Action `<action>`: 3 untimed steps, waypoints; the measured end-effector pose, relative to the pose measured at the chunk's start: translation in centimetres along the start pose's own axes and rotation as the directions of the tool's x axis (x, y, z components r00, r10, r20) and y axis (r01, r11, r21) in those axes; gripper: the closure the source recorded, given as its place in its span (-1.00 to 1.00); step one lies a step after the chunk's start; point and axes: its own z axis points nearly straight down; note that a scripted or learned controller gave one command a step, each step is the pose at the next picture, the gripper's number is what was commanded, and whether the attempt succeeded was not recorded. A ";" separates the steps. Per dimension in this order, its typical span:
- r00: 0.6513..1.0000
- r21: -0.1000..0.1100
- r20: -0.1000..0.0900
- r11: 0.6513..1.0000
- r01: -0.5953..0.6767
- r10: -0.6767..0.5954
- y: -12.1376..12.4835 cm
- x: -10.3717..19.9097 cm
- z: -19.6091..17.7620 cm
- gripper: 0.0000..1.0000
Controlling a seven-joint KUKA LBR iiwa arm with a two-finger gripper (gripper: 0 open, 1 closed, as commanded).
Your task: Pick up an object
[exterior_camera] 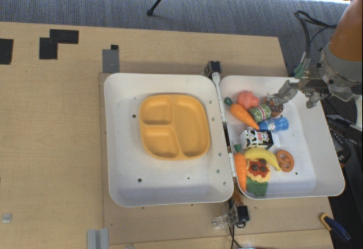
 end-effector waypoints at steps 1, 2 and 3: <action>0.983 0.003 -0.001 0.983 -0.181 0.181 5.8 1.8 9.2 -1.00; 0.997 0.005 -0.001 0.997 -0.081 0.081 5.6 2.4 18.2 -1.00; 0.997 0.004 -0.001 0.997 -0.080 0.080 5.7 2.4 17.1 1.00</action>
